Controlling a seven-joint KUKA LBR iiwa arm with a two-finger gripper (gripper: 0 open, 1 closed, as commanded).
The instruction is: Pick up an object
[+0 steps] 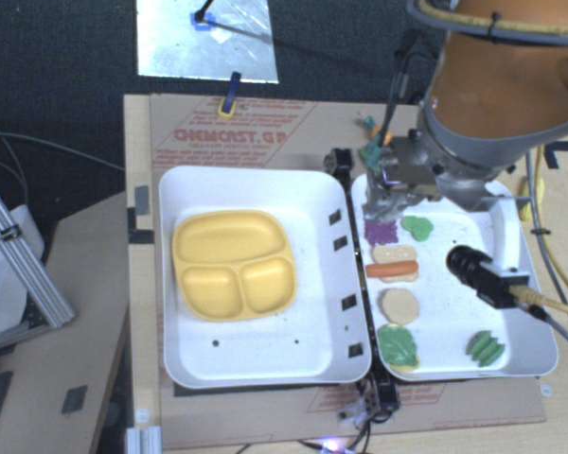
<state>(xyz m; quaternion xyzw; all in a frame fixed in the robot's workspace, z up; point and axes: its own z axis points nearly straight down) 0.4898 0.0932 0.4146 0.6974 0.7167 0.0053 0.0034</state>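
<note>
Gripper [390, 195] sits at the right bin's [445, 315] far end — just beside the purple grapes [381, 232]. We cannot tell whether it grips anything.

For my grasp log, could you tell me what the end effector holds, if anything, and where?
It cannot be told; the end effector hangs close to the purple grapes.

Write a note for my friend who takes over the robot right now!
Gripper hangs low over the far-left corner of the right bin, just above the purple toy; I see nothing held.
Right bin also has a green bit, hot dog, tan disc, lettuce, pea pod.
Left bin: yellow tray.
Done: nothing lifted yet. Left: grab one toy and lift it.
</note>
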